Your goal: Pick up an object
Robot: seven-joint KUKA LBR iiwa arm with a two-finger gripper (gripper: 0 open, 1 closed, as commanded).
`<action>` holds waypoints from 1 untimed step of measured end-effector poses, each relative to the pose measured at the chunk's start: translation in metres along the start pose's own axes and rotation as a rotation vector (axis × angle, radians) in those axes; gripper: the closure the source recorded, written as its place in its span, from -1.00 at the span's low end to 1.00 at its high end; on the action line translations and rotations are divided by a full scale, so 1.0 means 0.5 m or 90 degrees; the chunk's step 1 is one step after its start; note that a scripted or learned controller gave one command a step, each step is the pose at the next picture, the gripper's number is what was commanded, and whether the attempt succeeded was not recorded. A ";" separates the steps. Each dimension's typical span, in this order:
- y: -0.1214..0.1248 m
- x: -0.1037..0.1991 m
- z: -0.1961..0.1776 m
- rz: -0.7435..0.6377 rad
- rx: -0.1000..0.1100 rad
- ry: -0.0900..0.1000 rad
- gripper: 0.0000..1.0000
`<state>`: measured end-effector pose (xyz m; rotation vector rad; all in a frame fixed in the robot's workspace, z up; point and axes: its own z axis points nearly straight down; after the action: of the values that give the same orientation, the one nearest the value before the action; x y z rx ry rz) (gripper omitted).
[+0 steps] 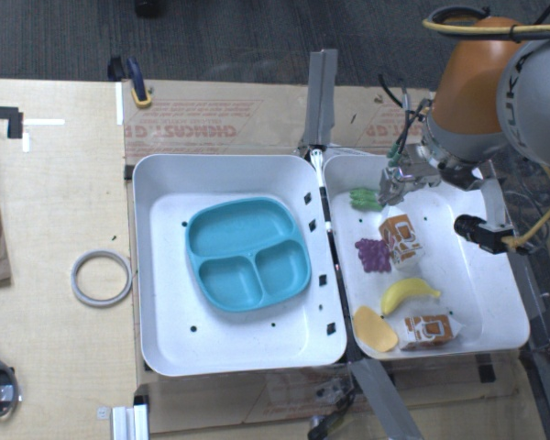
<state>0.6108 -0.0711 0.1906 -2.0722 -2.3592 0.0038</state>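
My arm comes in from the right, its orange band (472, 71) high over the far corner of the right bin (495, 333). The gripper (392, 189) hangs low inside that bin's far left end, wrist pointing down.

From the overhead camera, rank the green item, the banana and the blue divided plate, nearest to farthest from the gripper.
1. Green item, right bin's upper left, beside the gripper.
2. Banana, lower in the right bin.
3. Blue divided plate, in the left bin.
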 end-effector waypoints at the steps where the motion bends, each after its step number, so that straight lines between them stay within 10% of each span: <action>1: -0.119 -0.044 0.193 -0.052 -0.004 -0.001 1.00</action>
<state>0.5545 -0.1004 0.0942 -1.9770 -2.4464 -0.0023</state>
